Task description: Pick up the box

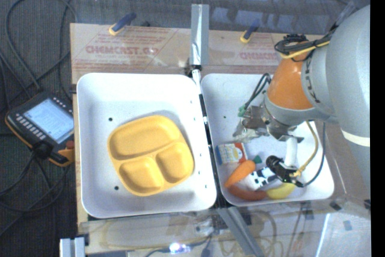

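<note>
The box (228,154) is a small white carton with a blue label. It lies flat near the left wall of the right bin (224,93), at the front. My gripper (248,125) hangs below the orange wrist band, just above and to the right of the box, low over the bin floor. It stands apart from the box, and the grey wrist body hides part of the gripper.
An orange carrot (240,171) lies against the box's front right corner. A red item (248,194), a black-and-white item (261,177) and a yellow fruit (280,191) crowd the front edge. A yellow divided tray (150,153) fills the middle of the left bin (96,105).
</note>
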